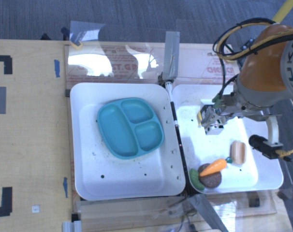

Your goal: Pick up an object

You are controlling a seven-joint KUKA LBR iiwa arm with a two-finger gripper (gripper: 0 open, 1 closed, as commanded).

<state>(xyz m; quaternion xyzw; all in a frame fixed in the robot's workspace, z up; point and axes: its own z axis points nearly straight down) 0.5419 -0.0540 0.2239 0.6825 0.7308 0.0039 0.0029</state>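
My gripper [212, 122] hangs over the upper middle of the right bin [270, 178], fingers pointing down, and nothing shows between them. Below it and to the right a toy hot dog [238, 152] lies on the bin floor. At the bin's front edge an orange carrot [213, 166] rests on a dark brown round piece [212, 178], with a green piece [195, 178] beside them. The gripper is well apart from all of these. A blue divided plate [130, 127] sits in the left bin [88, 178].
A grey upright post [171, 57] stands behind the wall between the two bins. Black cables [233, 37] loop above the arm's orange wrist band [262, 66]. A black part [263, 146] juts out at the right bin's right edge.
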